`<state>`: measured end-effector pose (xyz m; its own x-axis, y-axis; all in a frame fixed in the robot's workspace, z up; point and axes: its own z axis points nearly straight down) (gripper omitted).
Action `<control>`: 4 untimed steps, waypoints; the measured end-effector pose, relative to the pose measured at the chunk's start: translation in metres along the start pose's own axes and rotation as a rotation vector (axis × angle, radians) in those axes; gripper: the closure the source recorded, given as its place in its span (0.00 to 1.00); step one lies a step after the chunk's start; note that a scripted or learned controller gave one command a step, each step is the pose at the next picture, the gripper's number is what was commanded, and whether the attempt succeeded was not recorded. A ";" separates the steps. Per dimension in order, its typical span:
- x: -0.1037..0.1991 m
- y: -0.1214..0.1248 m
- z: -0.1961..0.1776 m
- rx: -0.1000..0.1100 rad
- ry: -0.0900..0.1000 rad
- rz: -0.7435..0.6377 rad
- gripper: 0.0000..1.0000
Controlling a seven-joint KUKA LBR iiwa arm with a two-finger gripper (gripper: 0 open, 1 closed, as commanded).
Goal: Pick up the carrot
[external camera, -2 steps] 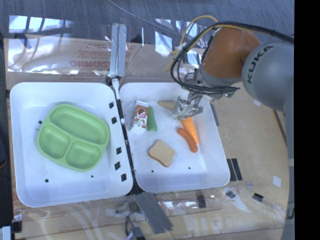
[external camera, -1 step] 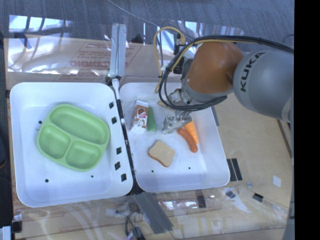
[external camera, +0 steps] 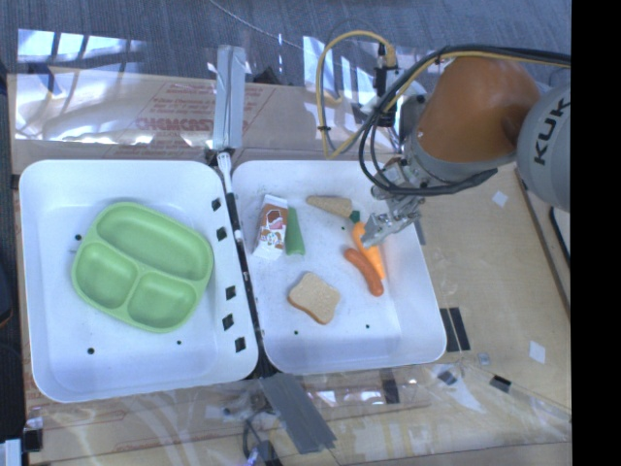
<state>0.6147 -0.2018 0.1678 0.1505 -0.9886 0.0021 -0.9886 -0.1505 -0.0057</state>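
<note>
**Orange carrot in the right bin, gripper low over its upper end**

Orange and slender, the carrot [external camera: 367, 265] lies on the floor of the right bin [external camera: 412, 333], near that bin's right wall, running on a slant from upper left to lower right. A second short orange piece sits against its upper end, close under the gripper [external camera: 385, 226]. The gripper comes down from the grey arm [external camera: 543, 149] with its orange band [external camera: 475, 105], and its metal fingertips sit right at the carrot's top end. How far the jaws stand apart cannot be told from this angle, nor whether they touch the carrot.

In the same bin, a slice of bread [external camera: 314, 298] lies left of the carrot and a little lower, apart from it. A small carton [external camera: 273, 227] with a green strip [external camera: 293, 231] beside it rests near the bin's left wall. A tan, flat piece of food [external camera: 331, 205] lies near the back, just left of the gripper.

The left bin [external camera: 49, 357] holds a green divided plate [external camera: 142, 266] with three compartments. Yellow and black cables [external camera: 335, 85] loop above the wrist.
</note>
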 end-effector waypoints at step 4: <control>-0.014 0.049 0.075 -0.007 -0.004 0.006 1.00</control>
<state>0.5643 -0.1959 0.0924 0.1442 -0.9895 -0.0023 -0.9895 -0.1442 0.0015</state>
